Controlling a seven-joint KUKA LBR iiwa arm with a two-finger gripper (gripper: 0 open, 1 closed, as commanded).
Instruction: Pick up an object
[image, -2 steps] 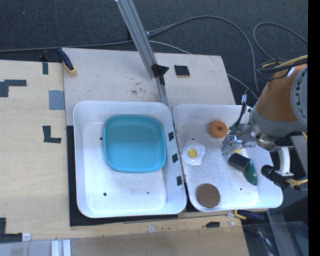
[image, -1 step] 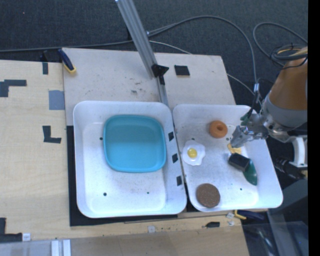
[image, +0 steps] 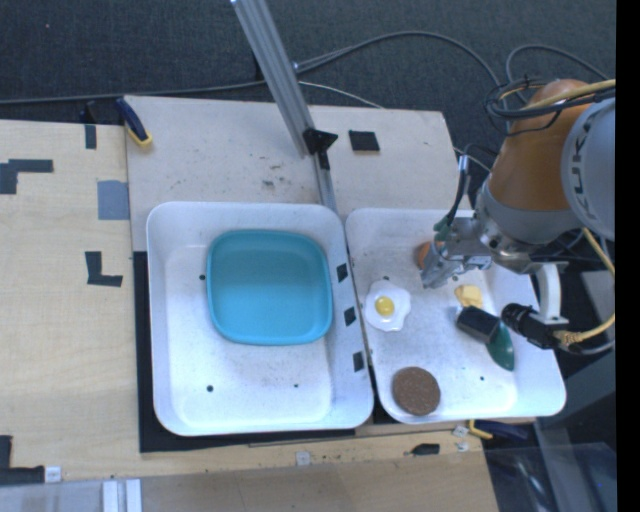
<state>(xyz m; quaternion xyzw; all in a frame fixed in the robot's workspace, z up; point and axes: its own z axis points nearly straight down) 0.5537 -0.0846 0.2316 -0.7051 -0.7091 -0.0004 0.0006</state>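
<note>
— Hovering over the right bin (image: 520, 400)'s upper middle, the gripper (image: 437, 272) sits beside a small orange-brown piece (image: 424, 252). Whether it grips anything, I cannot tell.

— Nearby?

— A glossy fried-egg toy (image: 387, 307) left; a yellow chunk (image: 468, 295) right; a round, rough brown patty (image: 415, 390) near the front rim.

— Left bin (image: 170, 320)?

— A smooth, rounded-square teal plate (image: 269, 287); bare floor in front.

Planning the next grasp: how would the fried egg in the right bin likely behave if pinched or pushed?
The fried egg lies flat and thin on the right bin, so fingers may struggle to get under it. Its smooth look suggests it would probably slide rather than roll if pushed.
</note>
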